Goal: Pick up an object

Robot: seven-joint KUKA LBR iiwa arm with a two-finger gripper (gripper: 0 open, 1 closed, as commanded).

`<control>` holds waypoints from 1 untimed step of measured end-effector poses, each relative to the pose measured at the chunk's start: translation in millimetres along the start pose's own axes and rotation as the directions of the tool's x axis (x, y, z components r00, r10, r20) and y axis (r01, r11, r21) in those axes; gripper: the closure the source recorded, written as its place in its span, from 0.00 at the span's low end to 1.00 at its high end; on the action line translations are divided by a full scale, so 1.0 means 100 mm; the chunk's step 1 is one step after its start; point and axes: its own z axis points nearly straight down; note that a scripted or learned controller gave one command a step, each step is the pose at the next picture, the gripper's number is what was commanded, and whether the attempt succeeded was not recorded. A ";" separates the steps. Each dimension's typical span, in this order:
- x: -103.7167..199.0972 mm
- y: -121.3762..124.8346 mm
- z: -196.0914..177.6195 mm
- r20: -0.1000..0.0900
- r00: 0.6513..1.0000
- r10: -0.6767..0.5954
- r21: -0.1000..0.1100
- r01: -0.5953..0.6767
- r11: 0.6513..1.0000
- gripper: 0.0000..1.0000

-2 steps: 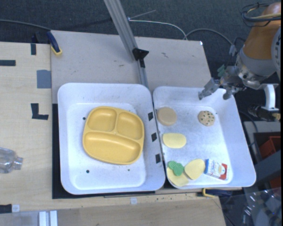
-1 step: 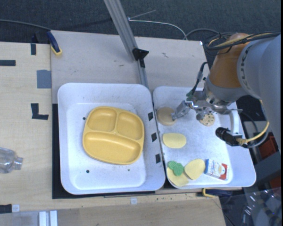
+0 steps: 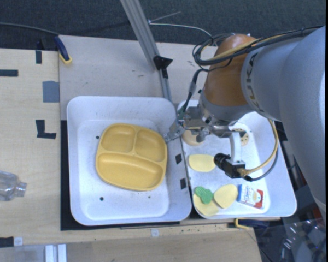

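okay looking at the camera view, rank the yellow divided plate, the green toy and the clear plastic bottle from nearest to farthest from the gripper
From the gripper, at the right bin's upper left corner:
1. Yellow divided plate, just across the rim in the left bin.
2. Green toy, at the right bin's front edge, below the gripper.
3. Clear plastic bottle, on the bench at the far left.

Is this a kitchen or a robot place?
Probably a robot lab, not a kitchen. A big grey arm reaches over two white bins on a taped wooden bench, with a yellow divided plate and small toy-like bits to grab.
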 end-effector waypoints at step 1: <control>-0.39 -0.49 -1.60 0.004 1.000 0.010 -0.008 -0.010 1.000 0.00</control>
